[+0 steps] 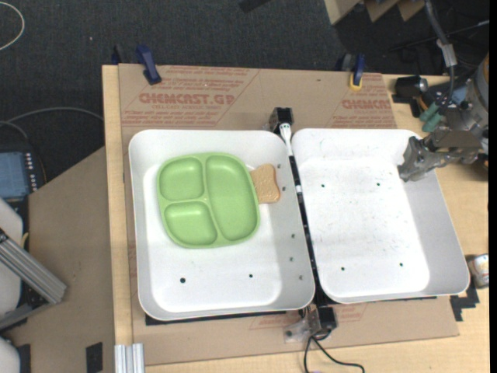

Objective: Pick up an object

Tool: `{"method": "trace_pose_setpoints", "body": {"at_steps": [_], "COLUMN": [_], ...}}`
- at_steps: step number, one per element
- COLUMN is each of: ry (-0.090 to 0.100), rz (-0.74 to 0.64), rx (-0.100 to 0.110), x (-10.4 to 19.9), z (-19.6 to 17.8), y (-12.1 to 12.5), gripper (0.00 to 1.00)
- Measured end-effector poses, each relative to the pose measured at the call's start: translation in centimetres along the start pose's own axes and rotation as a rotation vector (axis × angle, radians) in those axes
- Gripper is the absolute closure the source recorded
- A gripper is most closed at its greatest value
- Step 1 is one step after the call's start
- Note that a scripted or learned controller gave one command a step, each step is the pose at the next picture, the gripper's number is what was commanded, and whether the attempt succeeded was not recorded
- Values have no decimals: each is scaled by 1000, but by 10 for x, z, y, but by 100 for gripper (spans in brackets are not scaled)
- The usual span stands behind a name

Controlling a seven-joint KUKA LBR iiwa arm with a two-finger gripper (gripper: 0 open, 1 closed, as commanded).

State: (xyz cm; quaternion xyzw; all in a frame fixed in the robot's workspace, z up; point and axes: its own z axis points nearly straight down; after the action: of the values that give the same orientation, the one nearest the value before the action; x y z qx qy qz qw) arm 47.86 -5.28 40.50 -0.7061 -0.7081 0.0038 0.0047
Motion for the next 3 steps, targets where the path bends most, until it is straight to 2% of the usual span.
{"method": "trace_pose_setpoints", "body": {"at_steps": [1, 2, 3], "ry": [-7, 1, -6], "rz": [10, 3, 3], "rx": [-28, 0, -29], "x": [-70, -44, -63], "z": [-118, 9, -110], "y": [-1, 0, 23], "gripper": [100, 100, 100]}}
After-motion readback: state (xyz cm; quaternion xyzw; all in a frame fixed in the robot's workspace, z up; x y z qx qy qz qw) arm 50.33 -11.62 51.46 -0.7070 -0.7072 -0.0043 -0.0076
